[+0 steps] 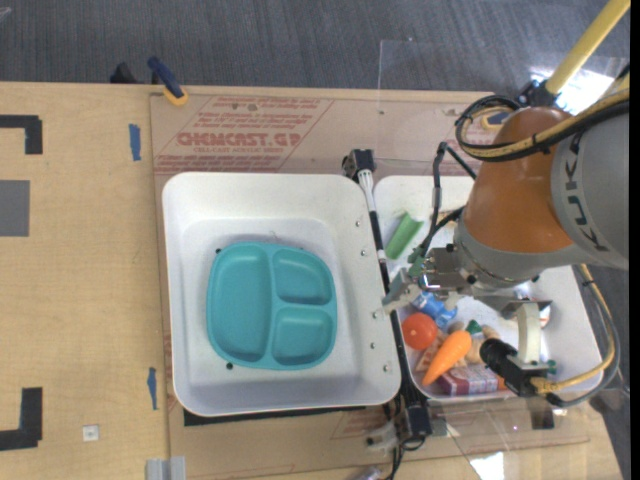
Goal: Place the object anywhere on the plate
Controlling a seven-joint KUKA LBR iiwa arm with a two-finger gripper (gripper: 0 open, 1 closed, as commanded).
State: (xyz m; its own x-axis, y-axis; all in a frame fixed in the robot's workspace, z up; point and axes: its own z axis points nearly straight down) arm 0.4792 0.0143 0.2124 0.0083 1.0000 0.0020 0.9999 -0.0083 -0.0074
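gripper [437, 290] over right bin [585, 298] toys, finger state unclear, teal plate [271, 306] in left bin [190, 268]

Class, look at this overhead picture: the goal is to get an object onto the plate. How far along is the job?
Done: nothing yet looks placed; the teal plate in the left bin carries no object. In hand: the arm is over the right bin, its gripper down among the toys, above the tomato and carrot. Whether it grips anything is hidden. Left: lift an object, carry it across, set it on the plate.
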